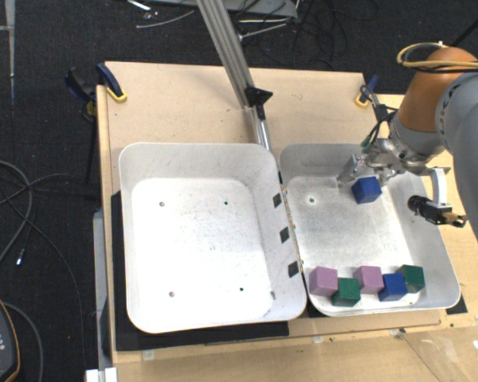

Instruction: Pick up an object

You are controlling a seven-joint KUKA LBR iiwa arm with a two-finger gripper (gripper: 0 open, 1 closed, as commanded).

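Note:
My gripper hangs over the far part of the right bin, with the arm reaching in from the right. A blue cube sits between its fingertips, and the fingers are shut on it. Along the right bin's near edge lie two purple cubes, two green cubes and another blue cube.
The left bin lies beside the right one, the two meeting at a shared edge in the middle. A slanted metal pole crosses the back of the bench. Clamps sit at the bench's far corners.

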